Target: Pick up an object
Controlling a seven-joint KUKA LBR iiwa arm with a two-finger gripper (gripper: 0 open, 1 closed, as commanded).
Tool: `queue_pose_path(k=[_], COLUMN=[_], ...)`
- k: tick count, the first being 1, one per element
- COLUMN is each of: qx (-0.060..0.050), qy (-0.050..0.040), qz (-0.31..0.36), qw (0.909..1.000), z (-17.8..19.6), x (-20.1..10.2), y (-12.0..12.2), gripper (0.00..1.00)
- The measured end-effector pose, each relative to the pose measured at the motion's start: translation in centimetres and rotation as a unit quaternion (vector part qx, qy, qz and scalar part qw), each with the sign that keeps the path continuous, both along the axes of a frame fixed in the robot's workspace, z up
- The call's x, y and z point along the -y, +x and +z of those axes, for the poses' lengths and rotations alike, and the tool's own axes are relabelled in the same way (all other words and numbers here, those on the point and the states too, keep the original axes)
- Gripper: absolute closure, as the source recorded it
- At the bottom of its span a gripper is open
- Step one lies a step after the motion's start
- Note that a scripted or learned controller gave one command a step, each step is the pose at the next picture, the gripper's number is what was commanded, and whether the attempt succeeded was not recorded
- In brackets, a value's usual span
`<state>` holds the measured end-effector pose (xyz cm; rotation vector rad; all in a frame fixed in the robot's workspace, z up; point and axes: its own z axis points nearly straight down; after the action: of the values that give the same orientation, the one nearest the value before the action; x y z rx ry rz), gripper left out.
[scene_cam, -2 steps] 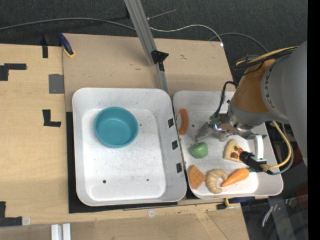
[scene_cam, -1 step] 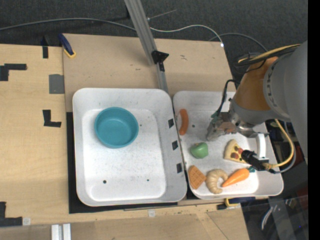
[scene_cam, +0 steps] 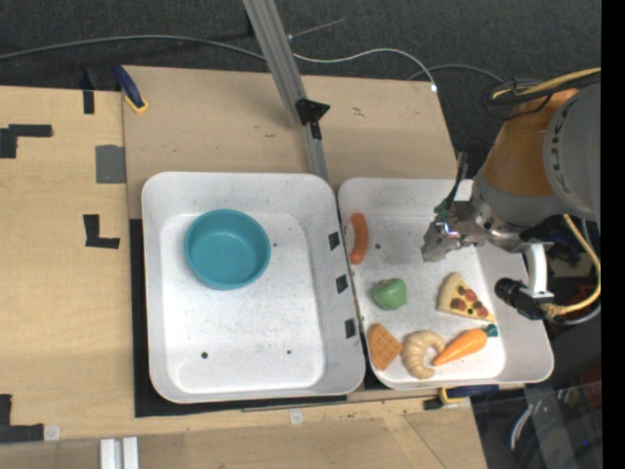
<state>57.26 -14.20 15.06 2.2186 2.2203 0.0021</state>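
While the gripper (scene_cam: 441, 241), fingers' spread unclear, hovers in the right bin (scene_cam: 410, 195), the pizza slice (scene_cam: 464, 298) lies just below.

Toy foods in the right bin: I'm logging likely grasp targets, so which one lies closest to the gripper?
The pizza slice, just below the gripper. The green pepper, sausage, carrot, croissant and waffle lie farther off.

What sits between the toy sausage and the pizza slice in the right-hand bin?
In the camera view, a green toy pepper sits between the sausage and the pizza slice, on the bin's white floor, touching neither.
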Motion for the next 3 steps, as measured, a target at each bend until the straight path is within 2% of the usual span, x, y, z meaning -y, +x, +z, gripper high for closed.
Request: queue_pose_path(k=[1, 2, 3], qx=[0.001, -0.003, -0.002], qy=[0.0, 0.0013, 0.0017], qz=[0.0, 0.002, 0.003], qw=[1.0, 1.0, 1.0], z=[5.3, 4.7, 6.2], x=[0.0, -5.0, -9.9], y=[0.1, -0.7, -1.8], gripper=[1.0, 1.0, 1.0])
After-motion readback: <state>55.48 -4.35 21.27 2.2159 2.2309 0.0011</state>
